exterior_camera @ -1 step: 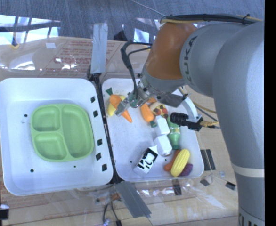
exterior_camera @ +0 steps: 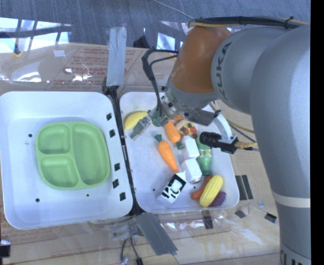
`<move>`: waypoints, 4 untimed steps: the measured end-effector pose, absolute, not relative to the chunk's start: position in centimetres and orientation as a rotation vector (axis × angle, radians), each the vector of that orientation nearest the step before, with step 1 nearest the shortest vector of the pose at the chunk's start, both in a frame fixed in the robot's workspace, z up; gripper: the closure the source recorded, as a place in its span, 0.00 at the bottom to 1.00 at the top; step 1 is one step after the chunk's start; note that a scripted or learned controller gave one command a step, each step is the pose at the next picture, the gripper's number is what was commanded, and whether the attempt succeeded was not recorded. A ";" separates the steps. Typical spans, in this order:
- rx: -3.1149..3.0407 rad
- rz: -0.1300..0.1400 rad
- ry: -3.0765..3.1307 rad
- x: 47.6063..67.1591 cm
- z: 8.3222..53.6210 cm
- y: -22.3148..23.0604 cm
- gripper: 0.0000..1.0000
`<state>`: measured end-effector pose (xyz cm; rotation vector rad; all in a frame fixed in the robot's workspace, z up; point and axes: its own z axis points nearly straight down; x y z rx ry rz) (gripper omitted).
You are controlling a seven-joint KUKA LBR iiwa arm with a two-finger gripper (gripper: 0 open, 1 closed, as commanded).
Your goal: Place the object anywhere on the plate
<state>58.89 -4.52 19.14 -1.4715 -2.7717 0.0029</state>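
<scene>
A: Right, camera view: where's the gripper (exterior_camera: 157,116)?

B: Low in the right bin (exterior_camera: 151,195), at its upper left, just beside the banana (exterior_camera: 133,118). Whether it's open or shut, I cannot tell; the wrist hides that.

A: And the object?

B: No item is visibly held. Toy food crowds that bin: two carrots (exterior_camera: 167,154), a corn cob (exterior_camera: 212,190), a white block (exterior_camera: 191,167), a black-and-white tag (exterior_camera: 173,187). The banana is nearest, so that's my guess.

A: How would it handle?

B: Likely light, stiff plastic, smooth, so slippery. Its long axis runs roughly left to right, slightly tilted. I'd pinch it across the middle.

A: The plate (exterior_camera: 73,154)?

B: Green, three compartments, in the left bin (exterior_camera: 18,203), well apart from the banana.
</scene>
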 end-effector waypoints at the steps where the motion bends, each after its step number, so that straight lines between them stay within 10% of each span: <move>1: -1.761 0.004 -2.596 54.3 19.1 -2.9 0.00; 3: -1.870 0.005 -2.518 50.8 19.0 -1.5 0.00; 4: -1.863 0.006 -2.522 50.9 20.0 -1.5 1.00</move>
